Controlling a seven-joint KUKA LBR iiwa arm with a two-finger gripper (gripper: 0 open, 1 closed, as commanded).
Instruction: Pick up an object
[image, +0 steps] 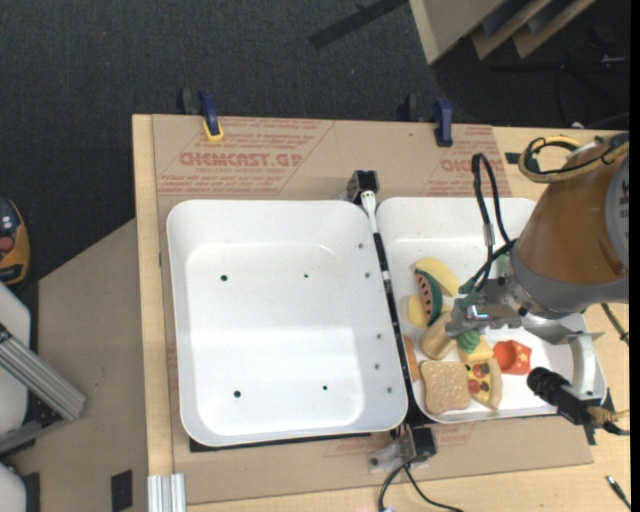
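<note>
**Supervisor:** Where's the arm?

**Operator:** I see the grey arm with the orange band (565, 235) reaching in from the right, over the right-hand shallow white bin (440, 222). Its end effector (470, 318) is low among the toy food in that bin.

**Supervisor:** Grasping anything?

**Operator:** I cannot tell. The wrist covers most of it from my angle, so I can't tell if it is released or clenched, and I see nothing clearly between its tips.

**Supervisor:** What's in the bin?

**Operator:** A cluster in the near half. A yellow banana-shaped piece (437, 271) lies furthest back, with a watermelon slice with a green rind (424, 297) just beside it on the left. A tan rounded piece (437, 343) sits right under the end effector. Nearer me lies a brown square slice of toast (445, 386), touching a yellow pizza wedge with red dots (484, 379). A red pepper-like piece (513, 355) sits to the right, near the wedge.

**Supervisor:** And the other bin?

**Operator:** The left-hand shallow white bin (270, 310) sits alongside, on the tan board worktop (300, 150).
</note>
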